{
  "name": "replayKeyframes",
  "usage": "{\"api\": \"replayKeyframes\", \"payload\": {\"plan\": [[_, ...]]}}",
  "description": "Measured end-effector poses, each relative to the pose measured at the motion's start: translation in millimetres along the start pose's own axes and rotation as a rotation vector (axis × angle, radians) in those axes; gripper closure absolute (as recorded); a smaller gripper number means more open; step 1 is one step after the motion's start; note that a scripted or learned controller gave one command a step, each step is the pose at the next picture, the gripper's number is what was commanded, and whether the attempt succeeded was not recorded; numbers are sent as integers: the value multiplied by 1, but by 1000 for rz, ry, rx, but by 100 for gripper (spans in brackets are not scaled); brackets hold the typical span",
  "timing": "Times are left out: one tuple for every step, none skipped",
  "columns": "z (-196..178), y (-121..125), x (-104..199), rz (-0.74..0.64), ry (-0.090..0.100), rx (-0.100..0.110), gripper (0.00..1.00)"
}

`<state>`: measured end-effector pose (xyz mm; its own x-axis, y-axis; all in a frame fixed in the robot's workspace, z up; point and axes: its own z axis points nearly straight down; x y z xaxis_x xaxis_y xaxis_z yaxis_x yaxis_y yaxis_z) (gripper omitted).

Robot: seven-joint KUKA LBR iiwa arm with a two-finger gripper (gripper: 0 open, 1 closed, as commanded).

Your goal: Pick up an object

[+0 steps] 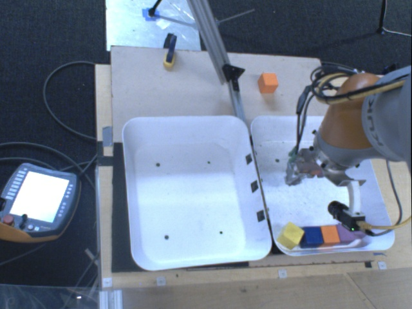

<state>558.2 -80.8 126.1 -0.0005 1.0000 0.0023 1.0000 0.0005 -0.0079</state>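
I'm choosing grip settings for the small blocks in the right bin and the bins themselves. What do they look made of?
The yellow block, blue block and orange block along the near wall look matte and evenly coloured with crisp edges, probably painted wood or foam; the view cannot settle which. The shallow white right bin and white left bin look like smooth moulded plastic, with rounded corners and a soft sheen.
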Motion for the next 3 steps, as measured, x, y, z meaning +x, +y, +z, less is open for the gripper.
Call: {"api": "replayKeyframes", "payload": {"plan": [[-92,13,-70,4,-9,-19,100],[-10,-12,-8,-8,2,-1,100],[-15,-10,-13,-2,-2,-10,0]]}}
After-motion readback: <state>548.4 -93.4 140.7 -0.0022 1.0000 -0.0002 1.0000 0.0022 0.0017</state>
